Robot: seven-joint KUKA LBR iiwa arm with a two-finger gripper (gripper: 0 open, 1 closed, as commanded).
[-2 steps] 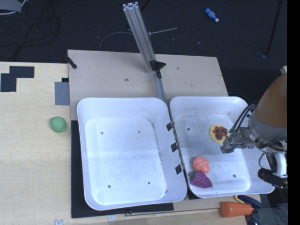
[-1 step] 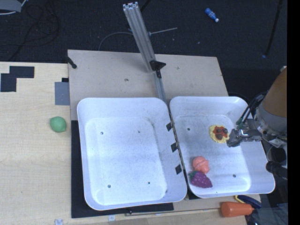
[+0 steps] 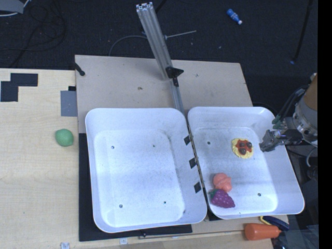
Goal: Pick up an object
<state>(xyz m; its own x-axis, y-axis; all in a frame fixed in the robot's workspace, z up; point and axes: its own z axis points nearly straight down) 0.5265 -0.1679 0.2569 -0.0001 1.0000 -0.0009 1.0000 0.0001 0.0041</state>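
Over the right bin's (image 3: pixel 290 191) right rim, the gripper (image 3: pixel 270 140) hangs low beside the pizza toy (image 3: pixel 242 148).

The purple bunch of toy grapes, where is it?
The purple bunch of toy grapes lies in the right white bin, near its front edge, just below and touching the orange toy fruit, close to the divider between the two bins.
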